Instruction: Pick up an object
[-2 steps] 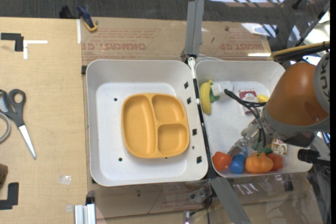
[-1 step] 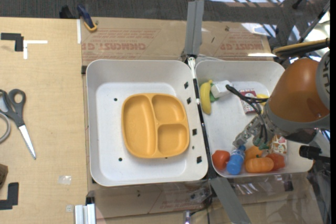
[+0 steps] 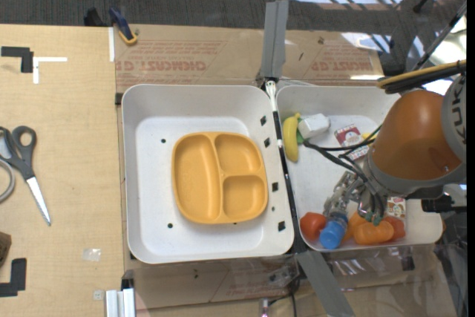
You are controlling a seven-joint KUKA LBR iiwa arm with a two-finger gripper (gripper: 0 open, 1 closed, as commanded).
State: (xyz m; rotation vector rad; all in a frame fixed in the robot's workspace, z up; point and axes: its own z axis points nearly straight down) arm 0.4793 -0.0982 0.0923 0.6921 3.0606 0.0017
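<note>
Your gripper [image 3: 355, 198] hangs over the toys at the right bin's [image 3: 326, 96] 6 o'clock edge; you can't tell its state.

The arm [image 3: 427, 141] is grey with a glossy orange dome-shaped band, black cables trailing to its metallic wrist.

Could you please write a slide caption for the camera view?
KUKA arm's end effector reaches into the right bin above cluttered objects; orange divided plate sits in the left bin.
</note>
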